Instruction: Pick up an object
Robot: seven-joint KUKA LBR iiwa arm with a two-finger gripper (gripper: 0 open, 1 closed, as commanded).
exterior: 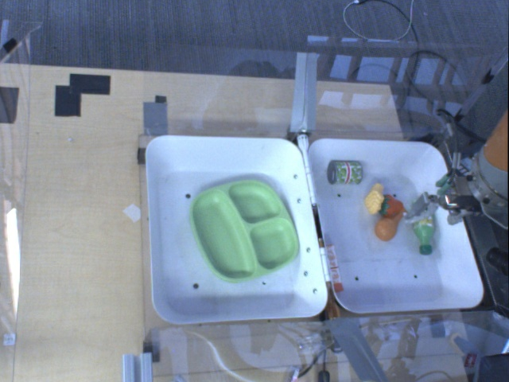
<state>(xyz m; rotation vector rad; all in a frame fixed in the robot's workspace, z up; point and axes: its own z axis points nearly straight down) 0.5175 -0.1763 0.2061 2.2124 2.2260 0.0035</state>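
Jaws first, operator: you cannot tell from the camera view how far apart they stand, because the gripper (433, 203) is small and cluttered where it hangs over the right side of the right bin (398, 289), and nothing can be seen caught in it. Your likely targets lie packed together just beneath and beside it: a small green bottle (425, 235) lying near the gripper's tip, an orange fruit-like piece (386, 228) touching a red-and-green piece (392, 208), and a yellow corn-like piece (373, 199) just beside those. A green-labelled can (345, 172) lies on its side, apart from the cluster, toward the bin's upper left. The risk you should watch is that a descent here lands between the bottle and the orange piece, nudging one aside or pinching two at once; the rounded shapes would probably roll or squirt free. A close near the bin's right wall could also foul the rim. As for pose, the arm (493, 146) comes in from the right edge, its wrist held low over the bin. The left bin (171, 165) carries a green divided tray (238, 229), well away from the action on the counter (71, 213).
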